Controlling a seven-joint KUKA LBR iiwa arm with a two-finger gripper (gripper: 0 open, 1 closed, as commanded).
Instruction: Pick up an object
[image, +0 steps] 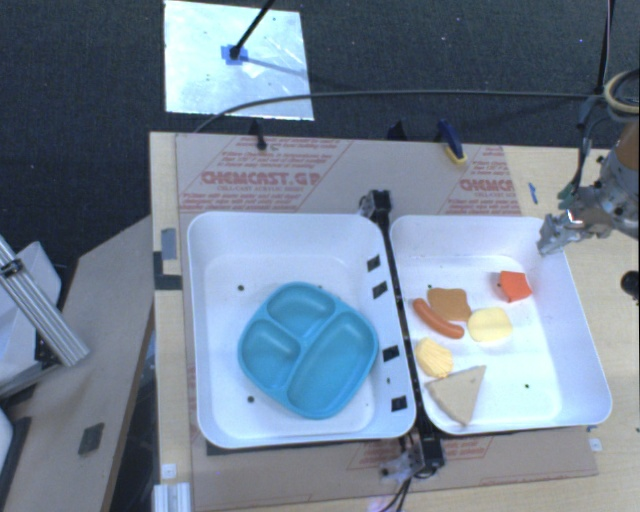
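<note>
- The grey two-finger gripper (556, 236) hangs over the far right rim of the right shallow white bin (575, 340); whether it is wide or narrow cannot be told, and nothing shows held in it.
- In that bin lie an orange block (514, 286), a brown toy piece (449, 302), a red sausage (438, 319), a pale yellow round piece (490, 326), a ridged yellow piece (433, 357) and a tan wedge (458, 393).
- The left white bin (215, 250) holds a blue divided plastic plate (307, 349).
- Both bins sit on the worktop (300, 165).
</note>
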